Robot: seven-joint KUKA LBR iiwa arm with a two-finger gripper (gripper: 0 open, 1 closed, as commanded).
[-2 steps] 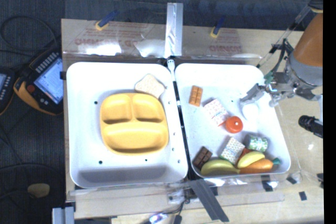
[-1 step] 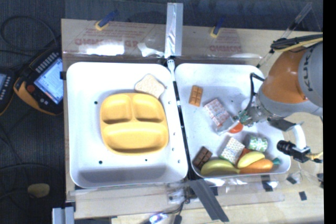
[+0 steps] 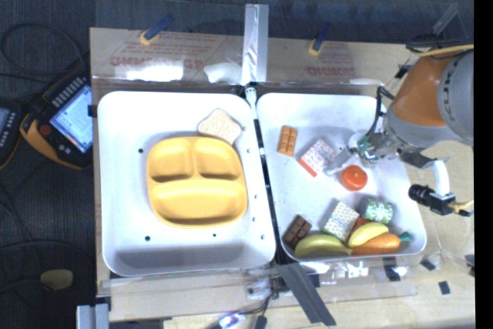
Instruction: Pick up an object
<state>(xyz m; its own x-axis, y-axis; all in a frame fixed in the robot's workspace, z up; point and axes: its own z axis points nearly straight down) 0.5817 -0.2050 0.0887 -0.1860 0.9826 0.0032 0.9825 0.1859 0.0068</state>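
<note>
The gripper [image 3: 362, 149] hangs low at mid-right of the frame, just above the tomato [image 3: 354, 178]; its opening cannot be told. The round tomato may roll off, or the wrapper [image 3: 316, 157] beside it may snag.

Red printing marks the cardboard sheet [image 3: 154, 54] behind the bins, too blurred and faint to be read.

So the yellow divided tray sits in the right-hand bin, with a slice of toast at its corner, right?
Not quite. The camera view shows the yellow divided tray in the left bin, not the right one. The slice of toast does sit at its upper right corner.
</note>
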